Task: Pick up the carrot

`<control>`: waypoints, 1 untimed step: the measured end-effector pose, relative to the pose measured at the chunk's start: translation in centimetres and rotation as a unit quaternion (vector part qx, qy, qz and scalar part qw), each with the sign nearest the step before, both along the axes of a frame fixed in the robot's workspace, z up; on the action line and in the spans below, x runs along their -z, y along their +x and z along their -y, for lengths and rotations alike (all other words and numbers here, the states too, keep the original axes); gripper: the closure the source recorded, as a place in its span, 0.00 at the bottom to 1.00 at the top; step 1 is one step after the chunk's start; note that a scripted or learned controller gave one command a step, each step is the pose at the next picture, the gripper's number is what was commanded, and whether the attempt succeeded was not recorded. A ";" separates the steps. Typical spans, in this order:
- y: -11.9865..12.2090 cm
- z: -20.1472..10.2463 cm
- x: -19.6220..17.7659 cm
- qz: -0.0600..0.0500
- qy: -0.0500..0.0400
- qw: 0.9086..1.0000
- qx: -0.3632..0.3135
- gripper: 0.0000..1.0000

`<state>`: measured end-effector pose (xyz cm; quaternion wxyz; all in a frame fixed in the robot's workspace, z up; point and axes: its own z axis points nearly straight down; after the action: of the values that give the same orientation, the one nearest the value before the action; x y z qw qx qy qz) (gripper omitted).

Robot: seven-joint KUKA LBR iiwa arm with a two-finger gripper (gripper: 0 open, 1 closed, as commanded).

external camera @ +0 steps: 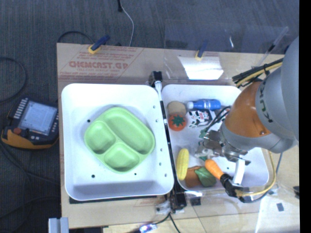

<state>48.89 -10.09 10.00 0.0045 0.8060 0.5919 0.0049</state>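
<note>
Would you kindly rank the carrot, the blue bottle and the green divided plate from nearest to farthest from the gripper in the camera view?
1. carrot, just below the gripper in the view, in the right bin.
2. blue bottle, at that bin's top end in the view.
3. green divided plate, across in the left bin.

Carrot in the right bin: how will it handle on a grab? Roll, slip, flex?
The carrot looks like a small moulded toy, so it is probably stiff and light. Its rounded, tapered body would likely roll in an arc if nudged, and might squirt out of a pinch. The green-and-brown toy beside it may block a roll that way.
</note>
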 end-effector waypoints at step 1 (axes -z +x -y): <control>-0.6 2.9 -3.5 -0.009 0.000 0.999 -0.046 1.00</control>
<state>48.27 -12.98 13.54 -0.0011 0.7778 0.6285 -0.0020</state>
